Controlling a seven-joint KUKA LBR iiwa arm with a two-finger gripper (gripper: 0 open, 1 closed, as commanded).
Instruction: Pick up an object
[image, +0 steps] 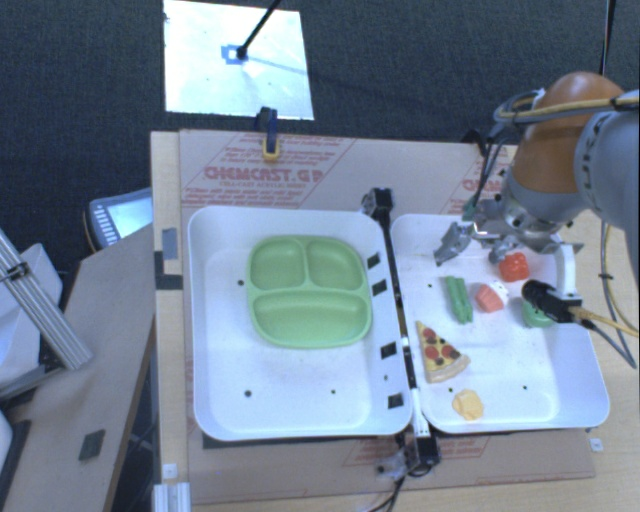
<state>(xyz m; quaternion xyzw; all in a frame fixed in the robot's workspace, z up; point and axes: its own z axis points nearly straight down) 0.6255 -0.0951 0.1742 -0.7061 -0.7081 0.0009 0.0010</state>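
Reading the printed sheet: red lettering "CHEMCAST" runs across the protective film of the board (300, 165) beneath the bins; the smaller characters after that word are too blurred to make out, and part of the same print shows again at the board's far right corner.
Left bin (215, 300): shallow and white, holding a light green divided plate (308, 290) with two small compartments at the back and one long one at the front.
Right bin (570, 385): shallow and white, touching the left bin along a black-clipped seam.
Toy food in the right bin: a green bean-like piece (458, 298) near the middle, a small pink-orange piece (489, 297) just beside it, a red-orange piece (514, 266) farther back, a pizza slice (440, 352) by the seam, a yellow lump (467, 404) near the front edge, and a green piece (537, 316) toward the right, partly under a black part.
Arm (565, 130): grey with an orange band, reaching in from the right above the far half of the right bin.
Gripper (478, 235): low over the back of the right bin, close to the red-orange piece; how far its pincer is open cannot be told, and no object is seen within it.
Clamp (269, 135): yellow and black, on the board's far edge.
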